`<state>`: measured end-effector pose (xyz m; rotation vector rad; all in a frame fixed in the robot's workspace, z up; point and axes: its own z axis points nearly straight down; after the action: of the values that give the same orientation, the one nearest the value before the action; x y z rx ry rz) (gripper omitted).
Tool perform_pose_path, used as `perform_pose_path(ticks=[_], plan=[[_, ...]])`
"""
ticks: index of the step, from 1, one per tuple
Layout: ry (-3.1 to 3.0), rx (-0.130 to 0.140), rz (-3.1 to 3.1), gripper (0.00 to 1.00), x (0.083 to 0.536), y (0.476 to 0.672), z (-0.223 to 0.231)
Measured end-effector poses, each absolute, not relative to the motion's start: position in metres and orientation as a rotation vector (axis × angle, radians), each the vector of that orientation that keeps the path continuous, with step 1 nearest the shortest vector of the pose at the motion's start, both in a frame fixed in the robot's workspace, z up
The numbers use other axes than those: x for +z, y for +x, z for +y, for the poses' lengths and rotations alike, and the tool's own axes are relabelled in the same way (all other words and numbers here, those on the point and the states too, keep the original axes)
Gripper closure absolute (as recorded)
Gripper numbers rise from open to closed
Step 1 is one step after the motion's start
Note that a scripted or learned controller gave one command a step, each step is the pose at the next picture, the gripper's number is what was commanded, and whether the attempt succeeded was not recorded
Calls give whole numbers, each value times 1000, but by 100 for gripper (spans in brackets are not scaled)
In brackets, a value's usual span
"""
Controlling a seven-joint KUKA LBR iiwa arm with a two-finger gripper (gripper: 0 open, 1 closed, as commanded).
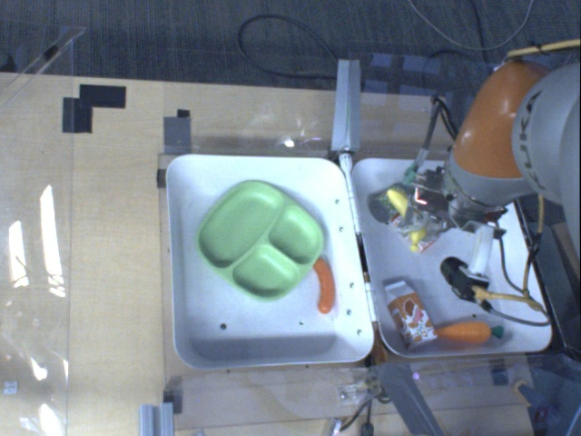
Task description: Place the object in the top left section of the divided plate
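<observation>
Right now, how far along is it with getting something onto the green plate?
Early. Nothing looks done: the green plate in the left bin has nothing in its sections. In hand: the gripper is down in the right bin over a yellow item, but a grasp isn't clear. Left: lift an item, carry it across, set it in the top left section.

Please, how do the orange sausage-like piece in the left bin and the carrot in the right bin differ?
The sausage-like piece lies in the left bin, close beside the green divided plate; the carrot lies in the right bin, next to a small carton. The piece runs roughly up-down in the view and curves slightly; the carrot runs left-right and looks straight. The carrot has a dark green end; the piece has none. Both are orange and elongated.
</observation>
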<state>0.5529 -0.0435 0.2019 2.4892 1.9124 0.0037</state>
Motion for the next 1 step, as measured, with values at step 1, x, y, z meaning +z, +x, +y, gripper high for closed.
perform_pose_path(ticks=[1], plan=[[2189, 4, 2251, 100, 185, 554, 21]])
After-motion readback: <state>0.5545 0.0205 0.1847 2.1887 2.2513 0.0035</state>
